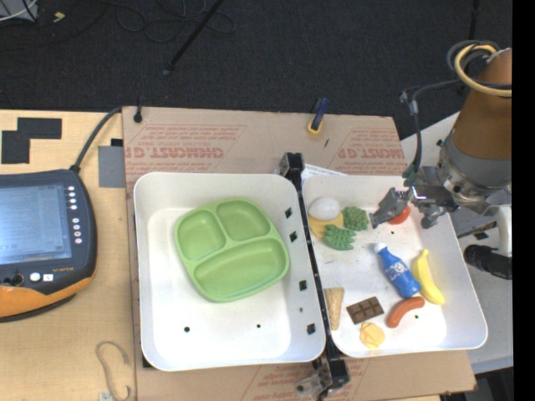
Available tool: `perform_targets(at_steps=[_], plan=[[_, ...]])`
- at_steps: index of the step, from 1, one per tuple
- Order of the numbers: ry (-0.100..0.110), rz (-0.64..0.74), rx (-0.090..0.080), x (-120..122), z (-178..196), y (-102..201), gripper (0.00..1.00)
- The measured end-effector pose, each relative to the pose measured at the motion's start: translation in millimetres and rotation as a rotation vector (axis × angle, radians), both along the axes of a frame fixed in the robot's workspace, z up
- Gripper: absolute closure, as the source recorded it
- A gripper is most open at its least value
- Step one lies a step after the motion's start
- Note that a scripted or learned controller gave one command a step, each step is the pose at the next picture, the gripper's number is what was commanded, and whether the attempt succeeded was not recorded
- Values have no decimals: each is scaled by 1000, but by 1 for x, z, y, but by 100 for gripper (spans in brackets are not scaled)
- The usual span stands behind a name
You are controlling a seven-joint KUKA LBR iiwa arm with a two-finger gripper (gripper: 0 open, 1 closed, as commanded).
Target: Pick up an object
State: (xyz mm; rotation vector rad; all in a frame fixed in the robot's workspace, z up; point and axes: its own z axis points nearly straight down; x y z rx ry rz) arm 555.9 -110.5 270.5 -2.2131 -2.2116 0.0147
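You see the gripper (410, 206) over the right bin (468, 324), fingers spread (a red item (402, 215) between them), green plate (231, 248) left.

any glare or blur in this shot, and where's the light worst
Camera view: lighting is even and soft, with mild brightness on the white bins and no hard glare; the green plate is sharp; the gripper and arm look slightly soft; the floor above the bench is darkest, cables barely readable.
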Motion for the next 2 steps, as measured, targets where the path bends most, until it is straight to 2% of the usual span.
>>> perform_targets(at_steps=[1,2], plan=[[-12,2,-1,2,6,0,0],[-5,2,0,-1,-58,3,0]])
